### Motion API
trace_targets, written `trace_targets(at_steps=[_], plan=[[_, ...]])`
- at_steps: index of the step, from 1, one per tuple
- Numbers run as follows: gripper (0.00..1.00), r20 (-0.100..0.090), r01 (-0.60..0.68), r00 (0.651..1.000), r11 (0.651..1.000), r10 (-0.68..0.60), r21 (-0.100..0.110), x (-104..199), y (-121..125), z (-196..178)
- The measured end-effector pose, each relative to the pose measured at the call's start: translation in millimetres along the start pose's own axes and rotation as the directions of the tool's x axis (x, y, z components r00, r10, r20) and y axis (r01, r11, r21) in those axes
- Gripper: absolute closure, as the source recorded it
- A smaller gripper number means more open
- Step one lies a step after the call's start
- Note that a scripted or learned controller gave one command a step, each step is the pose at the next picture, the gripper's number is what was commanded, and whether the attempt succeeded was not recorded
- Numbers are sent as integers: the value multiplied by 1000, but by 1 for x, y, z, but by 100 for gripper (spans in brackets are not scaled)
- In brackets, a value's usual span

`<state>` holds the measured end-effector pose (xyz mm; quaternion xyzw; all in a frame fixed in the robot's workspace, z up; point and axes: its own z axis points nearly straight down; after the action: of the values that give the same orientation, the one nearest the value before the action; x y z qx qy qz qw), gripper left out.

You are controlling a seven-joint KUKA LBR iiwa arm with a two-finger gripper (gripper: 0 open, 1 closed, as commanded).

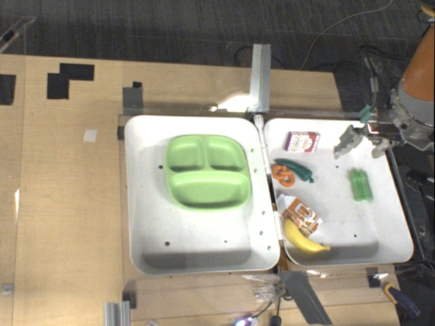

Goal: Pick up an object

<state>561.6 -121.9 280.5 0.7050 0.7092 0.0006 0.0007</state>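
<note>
Our end effector (pixel 362 141) hangs over the right bin's (pixel 401 236) far right part, fingers (pixel 345 141) spread apart with nothing between them. Below it we see a green block (pixel 359 184); farther left lie a purple-edged packet (pixel 302 141), an orange ring (pixel 283 175), a dark green pepper (pixel 297 169), a snack wrapper (pixel 303 217) and a banana (pixel 303 240). A green divided tray (pixel 207 170) sits in the left bin (pixel 146 236).

Place: robot lab or test workshop
Bench (pixel 61 202): pale wood with black tape marks, 2 white bins (pixel 143 243) fixed side by side
Frame: metal post (pixel 261 80) and brackets
Floor (pixel 170 9): dark carpet, loose cable (pixel 346 20)
Contents: toy food, green divided plate (pixel 207 170)
</note>
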Motion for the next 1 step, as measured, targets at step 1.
trace_targets(at_steps=[1], plan=[[0, 0, 17, 1000, 1000, -17, 2, 14, -24, 107]])
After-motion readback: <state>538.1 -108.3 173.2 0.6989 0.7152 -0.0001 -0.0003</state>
